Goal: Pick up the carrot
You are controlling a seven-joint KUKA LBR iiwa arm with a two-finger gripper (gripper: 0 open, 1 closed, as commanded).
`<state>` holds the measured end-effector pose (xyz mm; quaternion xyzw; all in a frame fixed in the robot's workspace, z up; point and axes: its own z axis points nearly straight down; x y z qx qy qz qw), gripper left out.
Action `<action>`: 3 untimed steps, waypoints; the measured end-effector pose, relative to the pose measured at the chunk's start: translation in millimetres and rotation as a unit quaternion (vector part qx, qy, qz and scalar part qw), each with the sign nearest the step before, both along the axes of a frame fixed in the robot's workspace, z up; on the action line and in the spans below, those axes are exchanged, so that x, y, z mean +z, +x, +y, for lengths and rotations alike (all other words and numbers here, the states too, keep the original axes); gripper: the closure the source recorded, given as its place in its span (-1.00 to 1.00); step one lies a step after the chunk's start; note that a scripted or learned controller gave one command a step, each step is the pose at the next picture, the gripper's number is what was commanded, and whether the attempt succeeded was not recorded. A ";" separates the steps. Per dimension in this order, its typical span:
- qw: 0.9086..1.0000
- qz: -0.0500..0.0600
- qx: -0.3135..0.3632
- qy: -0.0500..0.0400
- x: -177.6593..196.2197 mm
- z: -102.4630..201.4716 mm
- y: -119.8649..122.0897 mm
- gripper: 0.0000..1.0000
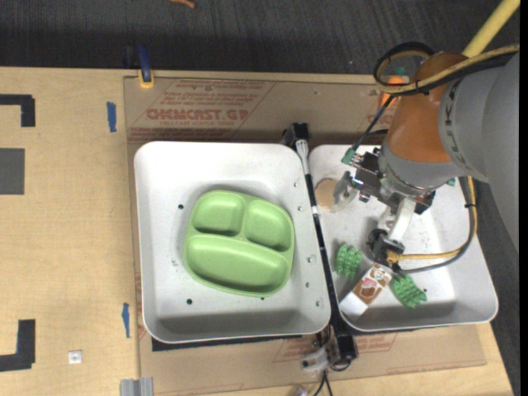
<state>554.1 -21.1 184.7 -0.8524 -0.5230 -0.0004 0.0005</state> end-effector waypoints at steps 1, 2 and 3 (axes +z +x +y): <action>0.999 0.002 -0.035 0.000 -0.5 50.6 -39.2 -1.00; 1.000 0.000 0.014 -0.001 -0.2 -25.4 -0.3 -1.00; 0.992 0.000 -0.127 -0.001 5.2 -87.9 9.1 -1.00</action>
